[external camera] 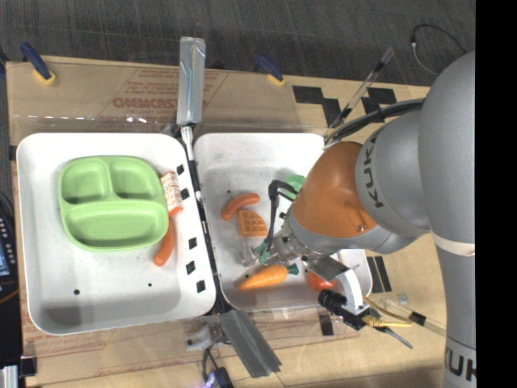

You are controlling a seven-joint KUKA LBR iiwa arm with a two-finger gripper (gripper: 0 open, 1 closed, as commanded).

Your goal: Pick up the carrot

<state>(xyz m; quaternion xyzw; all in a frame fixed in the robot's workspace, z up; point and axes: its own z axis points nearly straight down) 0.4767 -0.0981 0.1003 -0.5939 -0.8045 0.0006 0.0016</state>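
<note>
The carrot [263,278], orange with a pointed left tip, lies near the front wall of the right bin [212,156]. My gripper [271,255] hangs directly over it, just above its thicker right end and close to touching. The grey wrist and its orange band [335,196] cover the right half of that bin. I cannot see whether the carrot sits inside the gripper or only under it.
Behind the carrot in the right bin are a waffle piece [252,223], an orange sausage [241,205], a green item [294,182] and a red item [319,281]. The left bin [36,241] holds a green divided plate [109,202], a small packet [170,191] and another sausage [165,246].
</note>
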